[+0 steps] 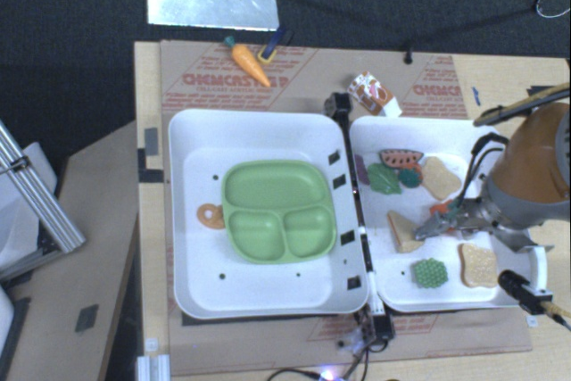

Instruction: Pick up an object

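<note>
Red "CHEMCAST" lettering on cardboard (303, 67) under 2 bins, gripper (428, 227) low in right bin (379, 134) over a wedge (404, 233), finger opening unclear, broccoli (430, 273) near front edge, green tray (277, 210) in left bin (192, 138)

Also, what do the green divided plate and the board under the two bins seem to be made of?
The green divided plate looks like moulded plastic with a matte finish: one even pale green, rounded compartment edges, no strong glare. The board under the bins looks like corrugated cardboard: flat tan-brown surface with repeated red printed lettering. Neither can be confirmed from the look alone.
</note>
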Action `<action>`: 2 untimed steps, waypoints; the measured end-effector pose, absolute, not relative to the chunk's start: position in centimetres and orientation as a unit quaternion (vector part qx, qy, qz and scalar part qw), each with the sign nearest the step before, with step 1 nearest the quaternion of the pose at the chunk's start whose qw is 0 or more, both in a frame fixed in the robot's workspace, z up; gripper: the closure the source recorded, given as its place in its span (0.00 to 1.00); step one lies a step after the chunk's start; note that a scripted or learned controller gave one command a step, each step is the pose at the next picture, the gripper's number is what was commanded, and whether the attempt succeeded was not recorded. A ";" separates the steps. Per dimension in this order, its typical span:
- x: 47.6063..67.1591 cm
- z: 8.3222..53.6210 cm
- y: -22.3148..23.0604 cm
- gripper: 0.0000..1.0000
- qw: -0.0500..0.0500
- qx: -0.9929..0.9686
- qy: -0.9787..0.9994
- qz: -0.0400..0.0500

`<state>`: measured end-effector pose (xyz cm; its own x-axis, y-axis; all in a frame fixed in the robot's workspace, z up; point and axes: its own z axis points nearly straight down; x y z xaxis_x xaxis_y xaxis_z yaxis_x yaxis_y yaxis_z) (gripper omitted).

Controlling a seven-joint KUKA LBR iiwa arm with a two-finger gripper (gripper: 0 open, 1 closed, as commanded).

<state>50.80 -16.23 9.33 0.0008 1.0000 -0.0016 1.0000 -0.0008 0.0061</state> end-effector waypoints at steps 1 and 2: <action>50.8 10.5 -16.3 1.00 0.004 0.707 0.707 0.002; 50.9 14.9 -15.8 1.00 0.002 0.706 0.709 0.001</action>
<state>50.88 -15.81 14.90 -0.0045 1.0000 -0.0013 1.0000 0.0045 0.0047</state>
